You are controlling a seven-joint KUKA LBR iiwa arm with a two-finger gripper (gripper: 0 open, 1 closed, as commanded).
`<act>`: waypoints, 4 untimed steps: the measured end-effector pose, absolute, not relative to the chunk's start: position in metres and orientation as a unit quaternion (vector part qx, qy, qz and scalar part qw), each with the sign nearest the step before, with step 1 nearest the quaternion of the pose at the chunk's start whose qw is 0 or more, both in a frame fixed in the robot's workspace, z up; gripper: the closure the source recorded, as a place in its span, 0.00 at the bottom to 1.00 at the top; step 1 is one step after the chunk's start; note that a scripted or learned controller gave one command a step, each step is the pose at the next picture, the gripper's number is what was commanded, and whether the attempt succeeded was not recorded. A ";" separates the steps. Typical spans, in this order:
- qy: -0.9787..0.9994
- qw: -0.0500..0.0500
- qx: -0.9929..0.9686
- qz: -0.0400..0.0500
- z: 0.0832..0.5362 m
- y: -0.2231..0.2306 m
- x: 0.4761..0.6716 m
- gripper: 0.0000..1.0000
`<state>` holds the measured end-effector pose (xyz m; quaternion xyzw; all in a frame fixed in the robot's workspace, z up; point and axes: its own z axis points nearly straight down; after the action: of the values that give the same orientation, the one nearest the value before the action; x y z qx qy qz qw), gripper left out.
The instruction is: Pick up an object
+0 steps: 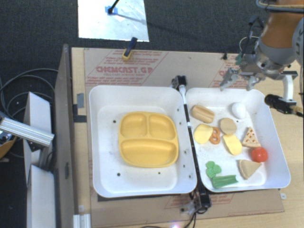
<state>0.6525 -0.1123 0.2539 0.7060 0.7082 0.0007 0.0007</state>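
We look down on a bench (118, 63) bearing two white bins side by side. The left bin (104, 108) holds a yellow divided tray (148, 139). The right bin (274, 141) holds toy foods: a hot dog bun (203, 113), a white egg (238, 110), a pretzel (215, 136), a pizza slice (251, 137), a red tomato (259, 154) and green beans (223, 180). The gripper (241, 80) hangs above the right bin's far rim, its fingers (227, 80) spread apart, pinching nothing.
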 end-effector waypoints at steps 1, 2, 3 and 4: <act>0.707 -0.008 0.707 -0.005 0.091 -0.088 0.590 0.00; 0.707 0.004 0.707 0.005 0.090 -0.104 0.573 0.00; 0.710 0.004 0.705 0.003 0.086 -0.093 0.660 0.00; 0.708 0.000 0.707 0.000 0.084 -0.091 0.645 0.00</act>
<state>0.6454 -0.0915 0.0845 0.7067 0.7075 0.0000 0.0003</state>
